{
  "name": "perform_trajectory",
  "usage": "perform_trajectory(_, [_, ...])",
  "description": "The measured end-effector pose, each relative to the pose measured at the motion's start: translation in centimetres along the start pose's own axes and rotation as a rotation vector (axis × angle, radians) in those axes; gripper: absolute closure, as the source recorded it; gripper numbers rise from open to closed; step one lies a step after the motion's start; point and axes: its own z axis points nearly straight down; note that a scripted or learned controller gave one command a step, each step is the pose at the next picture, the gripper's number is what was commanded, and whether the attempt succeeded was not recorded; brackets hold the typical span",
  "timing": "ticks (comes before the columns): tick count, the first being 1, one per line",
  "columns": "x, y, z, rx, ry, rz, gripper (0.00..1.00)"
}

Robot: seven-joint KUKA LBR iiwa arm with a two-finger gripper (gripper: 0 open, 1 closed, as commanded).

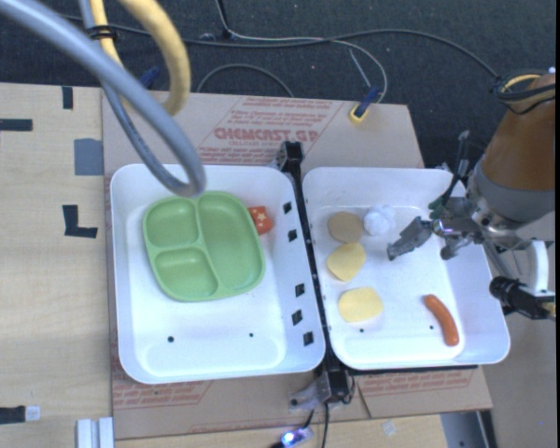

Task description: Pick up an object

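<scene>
The right bin (406,353) holds a tan round piece (344,226), a yellow piece (346,262), a pale yellow slice (360,305), a white ball (379,220) and a red sausage (442,319). My gripper (409,240) hangs over this bin's middle, just right of the white ball and the yellow piece, its dark fingers pointing left. Nothing shows between them. The left bin (210,353) carries a green divided plate (203,245) with a small red-orange object (260,218) at its right rim.
A grey hose (121,91) and a yellow hose (159,26) cross the upper left and end near the green plate. Black clips (303,287) line the seam between the bins. Cables run over the cardboard behind the bins.
</scene>
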Motion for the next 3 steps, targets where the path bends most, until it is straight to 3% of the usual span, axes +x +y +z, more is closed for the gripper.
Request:
perform_trajectory(1, [0.1, 0.3, -0.8, -0.014, -0.002, -0.004, 0.0])
perform_trajectory(3, [0.2, 1.4, 9.9, -0.012, -0.003, -0.004, 0.0])
